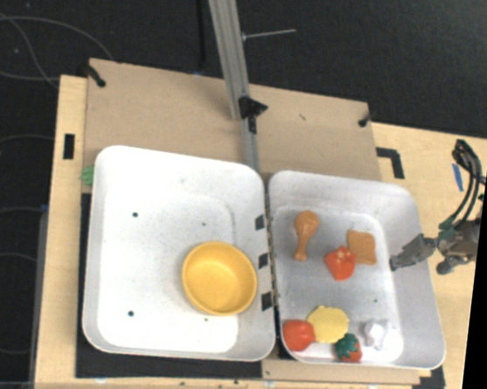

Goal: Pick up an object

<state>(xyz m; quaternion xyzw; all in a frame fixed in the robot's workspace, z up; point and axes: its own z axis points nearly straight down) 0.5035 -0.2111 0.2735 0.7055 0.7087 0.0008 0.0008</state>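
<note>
The gripper [414, 252] hangs over the right bin's [418, 316] right rim, touching nothing. The arm is cut off at the edge. Near it lie a tan block [361, 246] and red toy [339, 263].

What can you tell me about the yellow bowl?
The yellow bowl is round, smooth and looks like plastic, with a slightly orange rim. It sits upright, open side up, and nothing shows inside it. It rests on the floor of the left bin, toward that bin's right side, near the divide between the two bins. No other object touches it, and the gripper is far off over the right bin's edge.
</note>
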